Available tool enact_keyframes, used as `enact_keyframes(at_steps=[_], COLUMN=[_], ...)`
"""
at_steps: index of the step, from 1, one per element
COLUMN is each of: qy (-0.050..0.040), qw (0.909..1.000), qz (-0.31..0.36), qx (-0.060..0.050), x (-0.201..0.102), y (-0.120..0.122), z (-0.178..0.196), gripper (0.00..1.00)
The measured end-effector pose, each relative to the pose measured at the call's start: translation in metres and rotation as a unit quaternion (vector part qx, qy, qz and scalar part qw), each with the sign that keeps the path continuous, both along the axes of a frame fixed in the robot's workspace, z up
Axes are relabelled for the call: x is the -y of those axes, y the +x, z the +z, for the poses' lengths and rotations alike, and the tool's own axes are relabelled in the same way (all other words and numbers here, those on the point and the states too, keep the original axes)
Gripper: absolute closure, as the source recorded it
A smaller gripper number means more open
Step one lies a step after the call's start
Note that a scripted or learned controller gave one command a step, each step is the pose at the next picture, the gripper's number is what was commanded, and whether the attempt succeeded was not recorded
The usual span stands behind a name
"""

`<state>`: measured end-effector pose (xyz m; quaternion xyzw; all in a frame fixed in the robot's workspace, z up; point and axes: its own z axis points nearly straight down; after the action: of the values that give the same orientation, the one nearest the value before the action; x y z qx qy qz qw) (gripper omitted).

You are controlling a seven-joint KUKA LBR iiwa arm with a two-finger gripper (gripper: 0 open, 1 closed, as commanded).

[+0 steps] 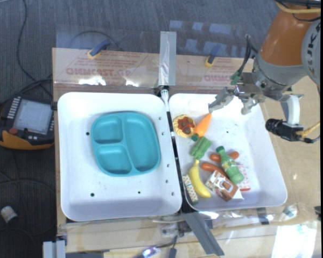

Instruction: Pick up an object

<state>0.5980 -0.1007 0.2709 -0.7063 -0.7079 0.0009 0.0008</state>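
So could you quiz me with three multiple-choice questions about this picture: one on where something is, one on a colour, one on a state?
1. Where does the banana lie?
A. right bin
B. left bin
C. on the floor

2. What colour is the tray?
A. red
B. teal
C. black

3. How are the gripper fingers?
A. shut on the carrot
B. shut on the banana
C. spread, holding nothing

Answers:
1 A: the banana lies by the right bin's left wall.
2 B: the divided tray in the left bin is teal.
3 C: the fingers stand apart above the carrot, nothing between them.
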Motion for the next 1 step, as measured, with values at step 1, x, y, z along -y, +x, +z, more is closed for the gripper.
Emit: enact_keyframes(at_steps=[1], qy=[-0.0007], qw=[0.9973], qz=[0.073], qx=[0.002], x=[0.0002], y=[-0.0140], z=[0.1546], gripper=[0.00])
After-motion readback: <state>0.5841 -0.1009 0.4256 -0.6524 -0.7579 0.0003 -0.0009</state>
